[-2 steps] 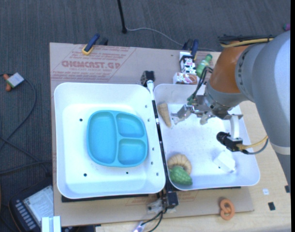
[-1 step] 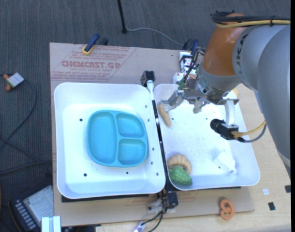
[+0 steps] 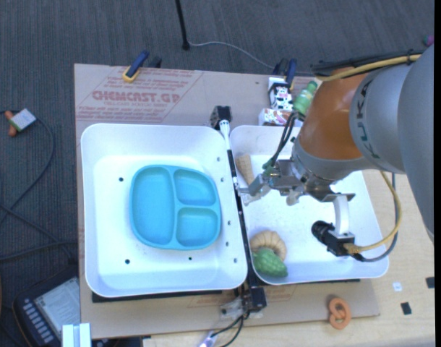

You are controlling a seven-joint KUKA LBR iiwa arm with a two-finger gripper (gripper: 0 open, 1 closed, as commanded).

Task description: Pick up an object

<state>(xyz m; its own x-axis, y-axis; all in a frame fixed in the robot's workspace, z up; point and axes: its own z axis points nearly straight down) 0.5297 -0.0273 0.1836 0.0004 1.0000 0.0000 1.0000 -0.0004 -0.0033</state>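
Two shallow white bins are seen side by side on a brown tabletop, viewed from above at a slant. A blue divided plate is laid in the left bin. In the right bin, a tan croissant-shaped toy and a green leafy toy are found touching each other at the corner nearest the plate. A pale cone-shaped piece is set farther back along the shared wall. The pincer is hung low above the right bin, near the cone; whether it is apart or together cannot be told.
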